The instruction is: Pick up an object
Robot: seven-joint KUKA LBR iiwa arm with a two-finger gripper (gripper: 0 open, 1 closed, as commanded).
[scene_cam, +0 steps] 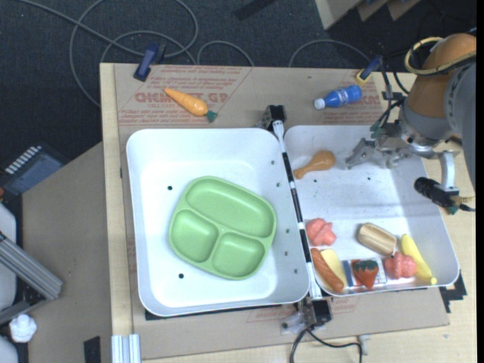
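Note:
My gripper (372,159) hangs over the far part of the right bin (446,233), its fingers spread open with nothing between them. A tan toy drumstick (314,162) lies just to its left on the bin floor. Toward the near side of that bin lie a pink toy (320,231), a bread roll (376,238), a hot dog (329,269), a red strawberry piece (365,272), another pink piece (400,265) and a yellow banana (417,257).
The left bin (144,203) holds a green divided plate (221,227). On the bench behind the bins lie a toy carrot (189,101), a blue bottle (339,97) and a blue clip (145,63). The grey arm (435,97) comes in at the upper right.

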